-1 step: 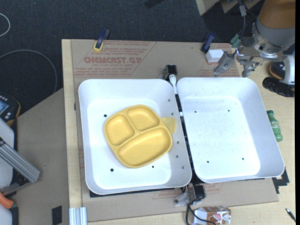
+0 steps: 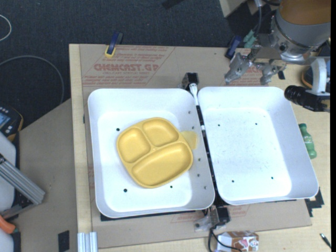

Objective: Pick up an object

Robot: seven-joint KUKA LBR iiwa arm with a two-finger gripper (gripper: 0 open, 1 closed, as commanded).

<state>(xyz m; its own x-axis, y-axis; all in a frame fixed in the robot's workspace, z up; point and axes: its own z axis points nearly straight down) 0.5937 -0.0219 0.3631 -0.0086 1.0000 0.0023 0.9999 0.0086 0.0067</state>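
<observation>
The desk [image 2: 136,67] is a brown board with red print across its far part, and it carries both bins side by side. The left bin [image 2: 102,193] and the right bin [image 2: 252,140] touch along their inner rims, and the right bin's floor is dotted with fine dark specks.

The arm [image 2: 304,9] comes in at the upper right, with its orange band near the picture's top edge. The yellow divided plate [image 2: 155,151] lies flat in the middle of the left bin. It has three compartments and is turned at an angle to the bin walls. A pale yellow scrap [image 2: 190,139] pokes out from under its right edge, touching it.

The gripper [image 2: 252,73] hangs over the far rim of the right bin, well apart from the plate. Its fingers [image 2: 234,71] seem spread with nothing between them, though the slant of the view makes that hard to be sure of. The two meeting rims lie between the gripper and the plate.

A black clip [image 2: 190,80] sits at the far end of that seam. Along the desk's far edge are a blue and yellow clamp [image 2: 112,45] and a second blue clamp [image 2: 233,46]. A green object [image 2: 307,140] lies just beside the right bin's outer rim. A small brown packet [image 2: 244,241] rests at the near edge.
</observation>
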